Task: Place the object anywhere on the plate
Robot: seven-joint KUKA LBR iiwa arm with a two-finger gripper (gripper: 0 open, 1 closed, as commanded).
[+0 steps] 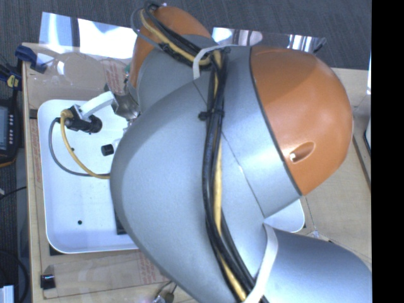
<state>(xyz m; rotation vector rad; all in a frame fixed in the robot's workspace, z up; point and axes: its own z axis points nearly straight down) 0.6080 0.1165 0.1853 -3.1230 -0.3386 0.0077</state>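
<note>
My grey and orange arm [240, 169] covers most of the camera view and hides the right bin. The left white bin [69, 194] shows at the left. A small black object [107, 149] lies on its floor in the upper half, close to the arm's edge. The gripper [128, 105] hangs over the bin's upper right part, a little above and to the right of that object and apart from it. Most of the gripper is hidden behind the wrist.
A tiny dark speck [80, 222] sits on the lower floor of the left bin. A dark patch [119, 227] shows at the arm's edge near the bin's front wall. Beyond the bin's left rim stand a black device [6, 131] and a blue clamp [25, 54].
</note>
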